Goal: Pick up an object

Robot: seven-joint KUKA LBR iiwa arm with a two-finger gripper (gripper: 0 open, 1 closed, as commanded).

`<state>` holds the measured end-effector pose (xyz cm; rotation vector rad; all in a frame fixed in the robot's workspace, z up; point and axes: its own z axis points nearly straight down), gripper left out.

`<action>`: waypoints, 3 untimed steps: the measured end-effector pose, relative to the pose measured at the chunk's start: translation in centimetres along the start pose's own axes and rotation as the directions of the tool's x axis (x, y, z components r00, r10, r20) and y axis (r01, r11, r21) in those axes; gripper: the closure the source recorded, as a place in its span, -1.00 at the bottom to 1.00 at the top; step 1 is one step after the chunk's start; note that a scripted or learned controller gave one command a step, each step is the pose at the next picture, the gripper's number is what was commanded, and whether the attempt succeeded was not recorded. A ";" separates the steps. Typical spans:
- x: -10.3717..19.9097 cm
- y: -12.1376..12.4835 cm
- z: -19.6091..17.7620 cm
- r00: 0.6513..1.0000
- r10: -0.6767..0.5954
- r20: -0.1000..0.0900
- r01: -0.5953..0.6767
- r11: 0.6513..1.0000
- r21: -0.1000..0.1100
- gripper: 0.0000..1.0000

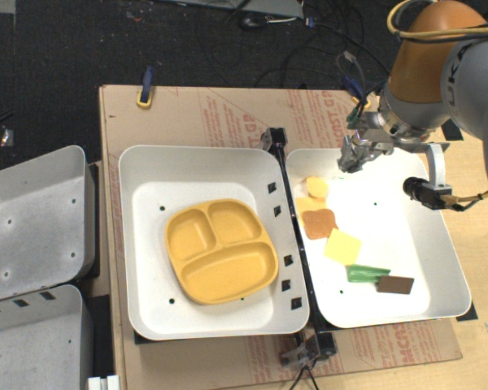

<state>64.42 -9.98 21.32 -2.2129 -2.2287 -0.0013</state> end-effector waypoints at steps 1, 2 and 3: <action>5.1 -0.7 -0.8 1.000 0.000 -0.001 0.000 1.000 0.000 1.00; 9.7 0.0 -0.3 1.000 0.000 0.001 0.000 1.000 -0.001 1.00; 14.8 -0.7 -0.7 1.000 -0.001 -0.001 0.001 1.000 0.000 1.00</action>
